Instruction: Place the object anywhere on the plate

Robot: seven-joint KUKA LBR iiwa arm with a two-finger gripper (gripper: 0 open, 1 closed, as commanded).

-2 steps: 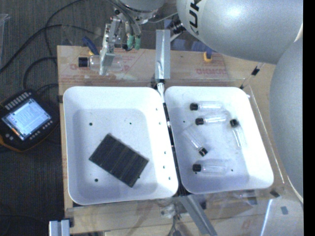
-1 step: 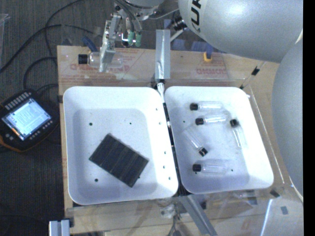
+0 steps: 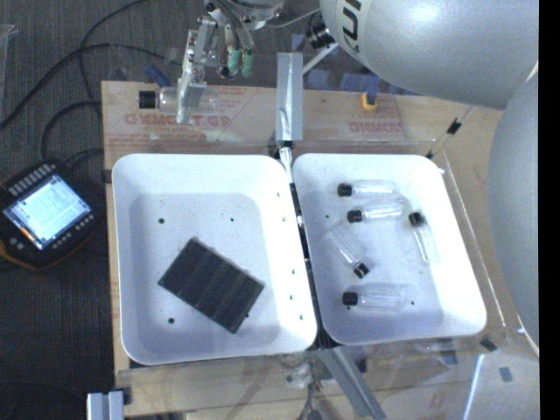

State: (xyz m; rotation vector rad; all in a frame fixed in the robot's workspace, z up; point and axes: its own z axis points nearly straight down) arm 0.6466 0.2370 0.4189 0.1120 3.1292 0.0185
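Two white bins sit side by side on the table (image 3: 118, 116). The left bin (image 3: 140, 322) holds one dark, ribbed, rectangular plate (image 3: 211, 284), lying flat and turned at an angle, towards the near half of the bin floor. Nothing rests on the plate.

The right bin (image 3: 455, 261) holds five clear vials with black caps. One vial (image 3: 367, 187) lies near the far wall, a second (image 3: 376, 213) just below it, a third (image 3: 420, 234) towards the right wall, a fourth (image 3: 348, 254) near the centre divider, and a fifth (image 3: 374, 298) closest to the near wall. All are lying down, apart from one another, and well apart from the plate.

The tool (image 3: 194, 86) is raised above the far edge of the table, beyond the left bin and over neither bin. A clear vial-like item (image 3: 171, 100) with a dark cap appears just beside its tips. Whether that item is gripped or merely lying on the table behind the tool cannot be told, and the state of the tool cannot be told either.

Assessment: the placement is not done. If the tool does carry a vial, what is left is travel towards the near half of the left bin, descent over the plate, and release. If it carries nothing, a pick from the right bin is also outstanding.
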